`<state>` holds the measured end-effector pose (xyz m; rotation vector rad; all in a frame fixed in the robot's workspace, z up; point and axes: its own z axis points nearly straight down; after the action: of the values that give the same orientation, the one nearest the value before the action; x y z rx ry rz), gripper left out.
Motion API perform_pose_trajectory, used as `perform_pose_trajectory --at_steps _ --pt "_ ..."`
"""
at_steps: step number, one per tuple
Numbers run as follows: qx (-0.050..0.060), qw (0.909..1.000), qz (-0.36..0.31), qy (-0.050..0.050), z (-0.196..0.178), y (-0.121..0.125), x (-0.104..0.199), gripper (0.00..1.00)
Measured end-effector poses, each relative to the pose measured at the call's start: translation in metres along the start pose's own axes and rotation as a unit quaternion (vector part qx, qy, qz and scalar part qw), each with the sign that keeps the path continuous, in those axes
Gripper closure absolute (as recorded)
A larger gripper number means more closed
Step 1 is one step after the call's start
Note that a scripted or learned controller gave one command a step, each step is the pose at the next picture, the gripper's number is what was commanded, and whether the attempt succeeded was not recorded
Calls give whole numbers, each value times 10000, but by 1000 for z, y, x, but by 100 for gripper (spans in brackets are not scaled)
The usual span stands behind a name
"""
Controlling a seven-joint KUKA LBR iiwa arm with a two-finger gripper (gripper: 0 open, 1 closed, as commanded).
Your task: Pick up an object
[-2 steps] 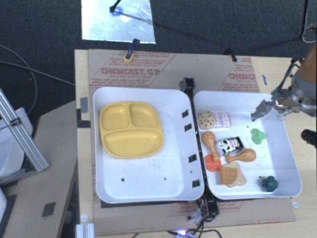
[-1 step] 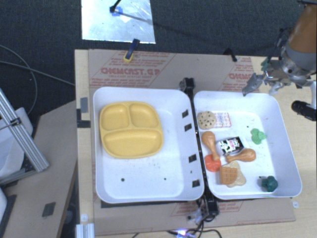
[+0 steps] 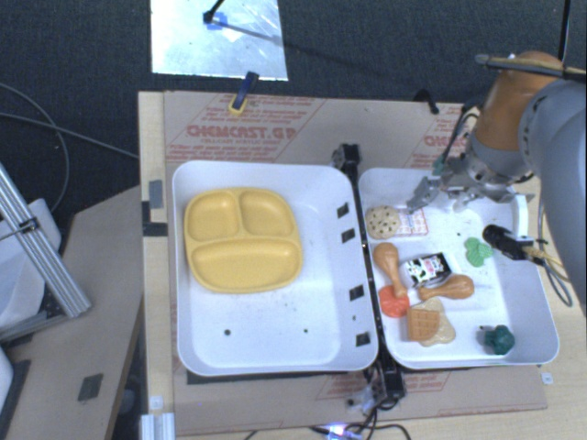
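Nearest us in the right bin [image 3: 541, 337] we see a dark green knobbly toy [image 3: 500, 339], a ridged waffle [image 3: 429, 324], then a round speckled cookie [image 3: 382, 220]. The left bin [image 3: 275, 356] carries a smooth yellow divided tray [image 3: 243, 238]. Farther back the fingers [image 3: 426, 191] hang parted, gripping nothing.

Grey arm [image 3: 550, 136] runs off right edge, base out of frame. Pincer [image 3: 427, 193] small against right bin's [image 3: 541, 337] back wall; finger gap unreadable. Print on black-and-white packet [image 3: 427, 269] too small to read. Metal frame [image 3: 37, 246] cut by left edge. Cables [image 3: 367, 401] at bottom edge, partly under bins, ends unseen.
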<state>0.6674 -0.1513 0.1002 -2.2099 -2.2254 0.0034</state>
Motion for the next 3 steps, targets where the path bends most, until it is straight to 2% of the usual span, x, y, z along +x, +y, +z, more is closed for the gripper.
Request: perform_pose_trajectory --at_steps 1,2,3 --pt "-58 10000 -8 -23 -20 3 -2 100" --pt "-85 10000 42 -33 13 -52 11 100" --pt "-17 10000 36 -5 17 -95 29 100"
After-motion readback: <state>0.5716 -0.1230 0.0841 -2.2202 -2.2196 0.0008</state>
